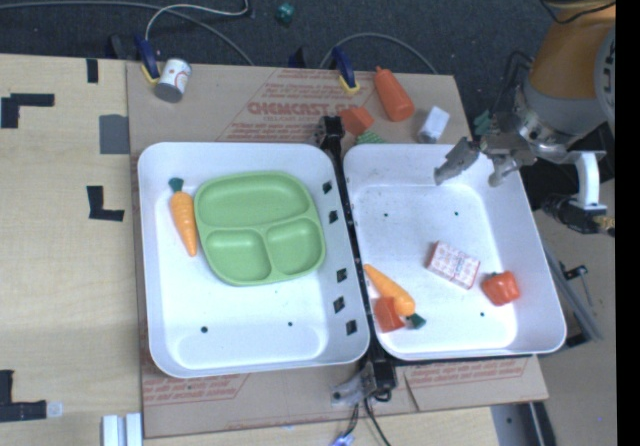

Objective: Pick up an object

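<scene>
I read "CHEMCAST" in red print on the brown cardboard sheet (280, 106) that lies under both bins on the tabletop (60, 234); the smaller line beneath it is too blurred to read. No other legible marking.

The arm (572, 64) enters from the right, its orange band above the wrist, and leans over the far right corner of the right bin (535, 329). The claw (476, 164) hangs above that corner with its two fingers spread apart, one (452, 162) pointing left over the bin floor, and nothing between them.

Right bin contents: a pink patterned block (453, 265) near the middle; a red pepper (500, 287) just right of it, toward the near right wall; an orange carrot (390, 289) against the left wall with a red piece (387, 314) touching it on the near side. All lie well apart from the claw.

Left bin (240, 354): a green divided plate (260, 227), and a second carrot (183, 219) just left of it.

Beyond the bins, on the cardboard: an orange bottle-shaped item (393, 94), a small grey cube (435, 122) and a white can (174, 78).
</scene>
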You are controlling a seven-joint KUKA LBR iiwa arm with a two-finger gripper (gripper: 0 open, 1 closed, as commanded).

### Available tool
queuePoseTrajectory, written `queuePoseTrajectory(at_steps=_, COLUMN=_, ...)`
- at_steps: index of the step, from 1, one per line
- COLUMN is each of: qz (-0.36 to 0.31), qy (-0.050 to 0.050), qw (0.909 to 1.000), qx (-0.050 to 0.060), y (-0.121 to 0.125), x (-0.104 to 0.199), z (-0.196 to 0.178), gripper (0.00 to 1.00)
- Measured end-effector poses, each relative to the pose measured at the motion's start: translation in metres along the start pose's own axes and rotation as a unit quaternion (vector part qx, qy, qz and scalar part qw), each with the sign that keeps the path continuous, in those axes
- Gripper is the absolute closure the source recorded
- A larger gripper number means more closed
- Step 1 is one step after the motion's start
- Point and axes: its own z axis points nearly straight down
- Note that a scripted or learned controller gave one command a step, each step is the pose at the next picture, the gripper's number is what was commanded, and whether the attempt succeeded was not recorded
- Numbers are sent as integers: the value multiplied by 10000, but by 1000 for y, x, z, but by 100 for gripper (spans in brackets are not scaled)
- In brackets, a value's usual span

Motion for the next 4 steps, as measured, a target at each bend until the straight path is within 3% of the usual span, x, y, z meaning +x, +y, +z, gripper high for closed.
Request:
queuePoseTrajectory(at_steps=1, qz=6, qy=-4, qw=10000, qx=7, y=-25, x=-39, z=59, gripper=0)
queuePoseTrajectory(at_steps=2, qz=1, qy=3, qw=10000, qx=3, y=-39, x=-19, z=107, gripper=0)
queuePoseTrajectory(at_steps=3, qz=3, qy=-6, qw=10000, qx=-10, y=-35, x=16, z=150, gripper=0)
queuePoseTrajectory(at_steps=4, qz=6, qy=-15, qw=10000, qx=-33, y=-85, x=-5, z=150, gripper=0)
